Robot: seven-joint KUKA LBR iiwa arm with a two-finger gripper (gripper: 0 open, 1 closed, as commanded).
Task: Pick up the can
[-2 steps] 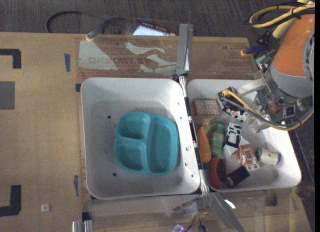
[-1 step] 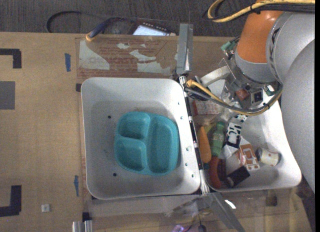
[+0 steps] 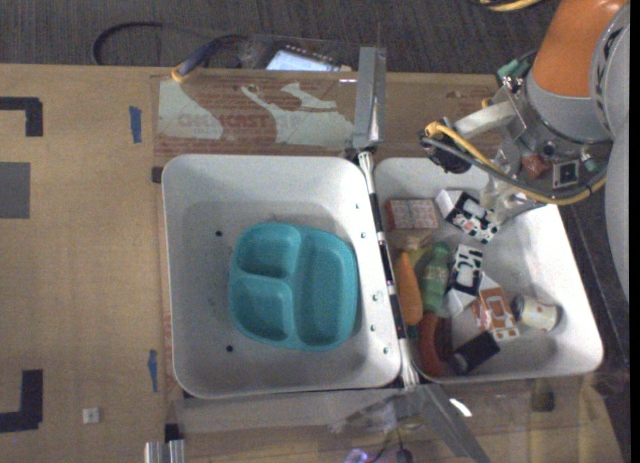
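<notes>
The can (image 3: pixel 538 313), a small pale cylinder with a dark end, lies on its side in the right bin (image 3: pixel 570 251), near that bin's front right. The gripper (image 3: pixel 492 199) hangs below the grey wrist and orange band over the back of the right bin. It is well behind the can and to its left, apart from it. The wrist and its yellow cable hide the gripper's tips.
Beside the can lie an orange-and-white carton (image 3: pixel 497 313), a black block (image 3: pixel 474 352), a red item (image 3: pixel 430 343), a green bottle (image 3: pixel 435 276), an orange carrot (image 3: pixel 408 288), a pink box (image 3: pixel 412 213) and two black-and-white patterned pieces (image 3: pixel 467 267). The left bin (image 3: pixel 190 191) holds a teal divided tray (image 3: pixel 295 286).
</notes>
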